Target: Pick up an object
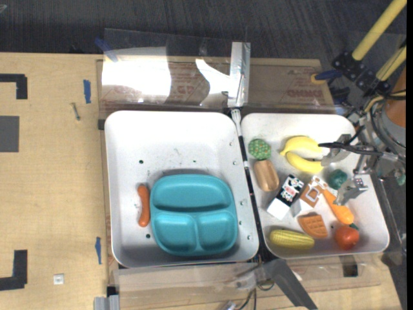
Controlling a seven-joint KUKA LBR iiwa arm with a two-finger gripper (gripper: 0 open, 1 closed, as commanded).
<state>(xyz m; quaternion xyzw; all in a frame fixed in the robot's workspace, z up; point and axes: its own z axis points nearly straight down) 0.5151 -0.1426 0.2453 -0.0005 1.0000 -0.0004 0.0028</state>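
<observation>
Bench: two white bins sitting side by side.
Right bin (377,234): holding toy food.
Gripper (352,189): hovering beside the carrot (339,208), seemingly lining up a grasp (grip state: cannot tell).
Banana (302,151): lying up-left of the carrot.

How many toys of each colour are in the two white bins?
Yellow: 2, plastic banana, corn cob
Orange: 3, sausage, carrot, ridged wedge
Green: 1, round ball
Red: 1, tomato
Teal: 1, divided tray
Total: 8
</observation>
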